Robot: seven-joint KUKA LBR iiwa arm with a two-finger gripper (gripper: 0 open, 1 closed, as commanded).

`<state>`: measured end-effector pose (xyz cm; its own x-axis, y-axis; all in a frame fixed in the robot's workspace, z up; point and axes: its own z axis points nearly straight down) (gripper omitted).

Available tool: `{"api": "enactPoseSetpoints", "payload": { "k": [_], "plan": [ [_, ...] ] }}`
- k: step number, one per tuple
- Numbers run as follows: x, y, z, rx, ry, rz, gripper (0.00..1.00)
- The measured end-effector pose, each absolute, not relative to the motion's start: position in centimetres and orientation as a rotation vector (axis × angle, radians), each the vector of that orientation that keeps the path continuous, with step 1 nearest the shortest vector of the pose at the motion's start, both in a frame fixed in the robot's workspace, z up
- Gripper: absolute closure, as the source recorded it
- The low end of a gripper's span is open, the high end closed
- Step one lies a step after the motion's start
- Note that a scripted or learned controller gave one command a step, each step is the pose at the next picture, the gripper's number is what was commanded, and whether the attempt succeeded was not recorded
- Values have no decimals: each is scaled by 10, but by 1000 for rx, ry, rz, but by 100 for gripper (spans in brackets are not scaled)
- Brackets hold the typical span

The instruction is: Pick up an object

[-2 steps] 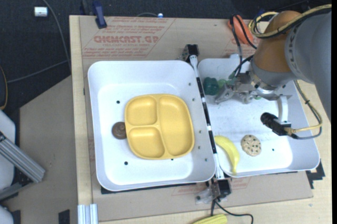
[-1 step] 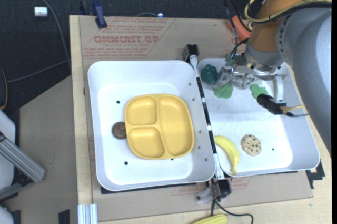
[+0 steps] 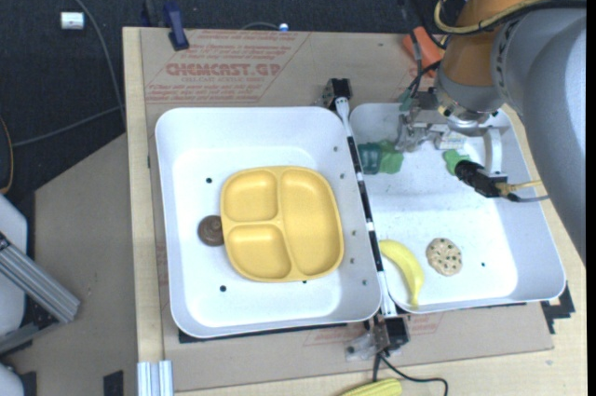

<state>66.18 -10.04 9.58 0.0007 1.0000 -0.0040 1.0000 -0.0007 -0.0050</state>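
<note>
Gripper (image 3: 416, 135) sits low over the far end of the right-hand shallow white plastic bin (image 3: 521, 245), under the grey arm with its orange band (image 3: 480, 31). We cannot tell from this slanted view whether it is parted or closed; the tool end is a tangle of metal and cable.

Just to the camera's left of it, against the bin's inner wall, lies a small green translucent block-like object (image 3: 382, 158). It looks close beside the gripper, perhaps touching; we cannot say which, and we see nothing held.

Other candidates in the same bin: a yellow plastic banana (image 3: 405, 266) at the near inner corner, and a round tan cookie with dark chips (image 3: 444, 256) just beside it. Both are well apart from the gripper.

The left white bin (image 3: 177, 198) bears a yellow three-compartment plastic tray (image 3: 281, 223), with a small brown round disc (image 3: 210, 230) touching or tucked under its left edge.

Our reading: the approach or descent step, aimed at the green object. No lift is evident.

Next move, as we judge it: centre over the green piece, close on it, then rise straight. The wall close by leaves little room on that side, so a slip or a push against the wall seems the likely failure.
</note>
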Motion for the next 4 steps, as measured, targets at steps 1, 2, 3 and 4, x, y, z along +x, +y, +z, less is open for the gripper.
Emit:
{"api": "enactPoseSetpoints", "payload": {
  "k": [1,2,3,4],
  "plan": [
    [662,-102,96,-2226,-2220,13,0],
    [666,-95,85,-2221,-2222,1,0],
    [667,-93,85,-2221,-2222,2,0],
    [662,-96,85,-2221,-2221,3,0]
  ]
}}
